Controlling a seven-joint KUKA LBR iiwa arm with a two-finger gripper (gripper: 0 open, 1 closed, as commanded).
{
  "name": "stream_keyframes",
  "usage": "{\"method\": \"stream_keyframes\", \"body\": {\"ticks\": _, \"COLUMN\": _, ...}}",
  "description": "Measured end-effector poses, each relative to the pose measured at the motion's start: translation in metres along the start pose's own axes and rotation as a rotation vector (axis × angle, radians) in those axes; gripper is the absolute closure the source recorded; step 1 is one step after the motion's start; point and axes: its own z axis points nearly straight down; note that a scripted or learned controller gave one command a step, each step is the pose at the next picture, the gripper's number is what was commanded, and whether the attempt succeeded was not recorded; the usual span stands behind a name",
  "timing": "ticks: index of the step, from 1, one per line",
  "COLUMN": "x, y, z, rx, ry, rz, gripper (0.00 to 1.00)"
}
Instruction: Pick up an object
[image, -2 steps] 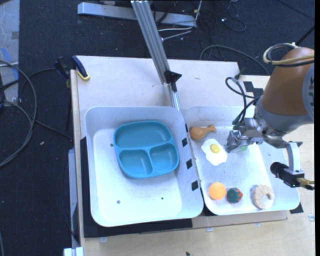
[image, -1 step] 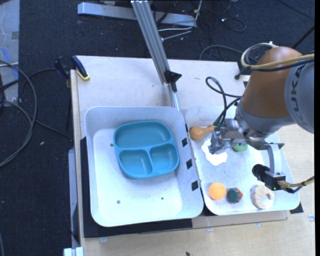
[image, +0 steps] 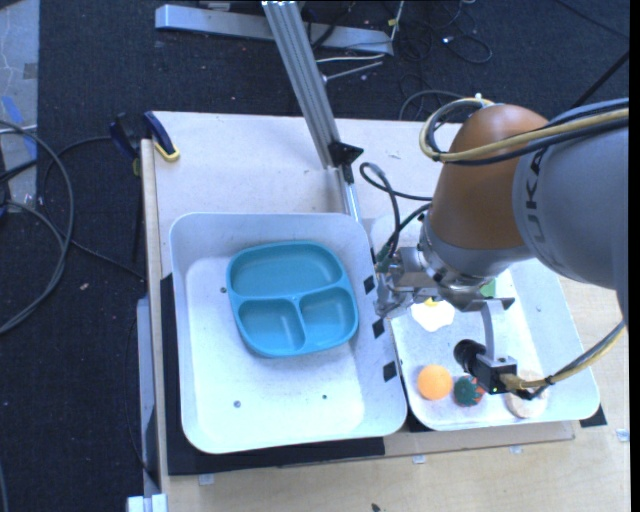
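My gripper (image: 440, 292) hangs low over the middle of the right bin (image: 556, 306), under the orange wrist band. A white and yellow flat piece (image: 433, 317) lies directly below it, partly covered by it. Whether they touch I cannot tell. Nearer the front of that bin rest an orange ball (image: 433, 382), a small green and red object (image: 467, 392) and a pale tan object (image: 525, 404) at the front right corner. The arm hides much of the bin's far half.
The left bin (image: 205, 400) holds a blue divided tray (image: 293, 297) near its middle. A slanted metal post (image: 312, 95) rises behind the bins, with cables running along the gap between them. The bench edge lies just beyond the bins' front rims.
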Motion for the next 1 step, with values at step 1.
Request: {"method": "stream_keyframes", "body": {"ticks": 1, "x": 0.0544, "y": -0.0157, "z": -0.0066, "rx": 0.000, "ry": 0.001, "rz": -0.001, "gripper": 1.00}}
